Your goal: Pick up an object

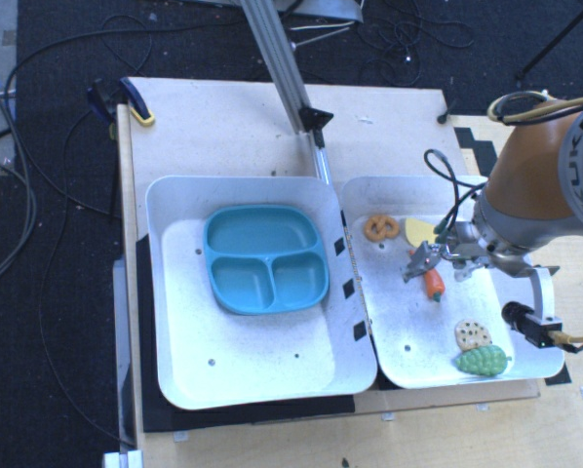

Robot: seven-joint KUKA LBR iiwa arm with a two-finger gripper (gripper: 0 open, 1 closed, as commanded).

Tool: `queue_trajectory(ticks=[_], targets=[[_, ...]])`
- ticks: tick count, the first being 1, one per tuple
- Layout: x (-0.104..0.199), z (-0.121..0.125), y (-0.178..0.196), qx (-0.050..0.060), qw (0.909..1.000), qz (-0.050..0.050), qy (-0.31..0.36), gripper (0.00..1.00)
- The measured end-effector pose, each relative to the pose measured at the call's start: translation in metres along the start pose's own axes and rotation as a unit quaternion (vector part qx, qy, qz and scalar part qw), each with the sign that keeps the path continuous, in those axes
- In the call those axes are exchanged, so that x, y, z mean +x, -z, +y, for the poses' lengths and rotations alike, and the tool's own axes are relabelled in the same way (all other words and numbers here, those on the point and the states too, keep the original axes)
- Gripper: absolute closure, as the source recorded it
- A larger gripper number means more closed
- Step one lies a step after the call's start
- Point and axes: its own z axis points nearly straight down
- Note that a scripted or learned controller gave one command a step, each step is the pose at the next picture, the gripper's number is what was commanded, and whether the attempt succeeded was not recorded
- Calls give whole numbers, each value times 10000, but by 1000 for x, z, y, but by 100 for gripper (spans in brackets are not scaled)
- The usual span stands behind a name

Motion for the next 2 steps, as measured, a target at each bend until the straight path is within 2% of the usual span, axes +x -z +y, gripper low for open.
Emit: queue_trajectory(ticks=[1,2], targets=[[1,3,-54,-91,9999,-53,-11,0],[0,5,-42,-123,9999,-48,-20,100]])
